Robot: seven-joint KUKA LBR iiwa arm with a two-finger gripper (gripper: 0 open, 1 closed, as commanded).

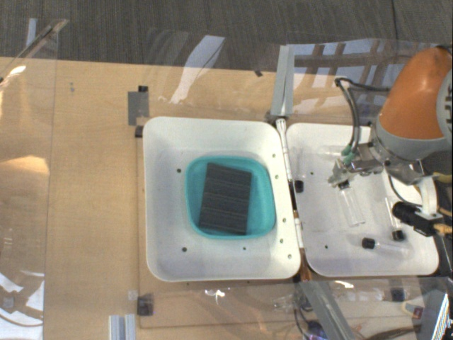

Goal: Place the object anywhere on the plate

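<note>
Block [226, 198]: dark, ribbed — lying on the teal plate [265, 190].
My claw [345, 170]: right of plate — finger state unreadable.

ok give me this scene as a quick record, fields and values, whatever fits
left bin: holds the teal plate
dark ridged block: lying flat on the plate, roughly centred
right bin: arm above it
gripper: over the right bin, apart from the block
task state: block already rests on the plate
</note>
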